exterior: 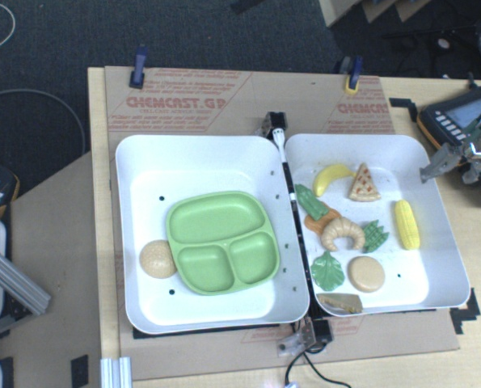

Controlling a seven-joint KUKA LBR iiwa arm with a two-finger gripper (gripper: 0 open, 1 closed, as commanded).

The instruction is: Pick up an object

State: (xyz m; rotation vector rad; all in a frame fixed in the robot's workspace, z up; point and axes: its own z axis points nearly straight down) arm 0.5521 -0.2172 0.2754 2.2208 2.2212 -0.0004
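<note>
Left bin (pixel 135 217) has your green divided tray (pixel 221 241) with a round cookie (pixel 155 259) just beside it, right bin (pixel 434 217) packed with banana (pixel 331 177), pizza slice (pixel 364 184), corn (pixel 407 224), croissant (pixel 343 233), leafy greens (pixel 329 271), gripper (pixel 450 158) parked at its right rim, can't tell how open.

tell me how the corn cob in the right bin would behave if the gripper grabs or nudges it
The corn looks like a stiff, glossy toy, so it probably holds its shape but may slip. Its rounded, elongated form suggests it could roll sideways when nudged. It lies apart from the other food, on bare floor of the right bin, so nothing would stop it.
</note>
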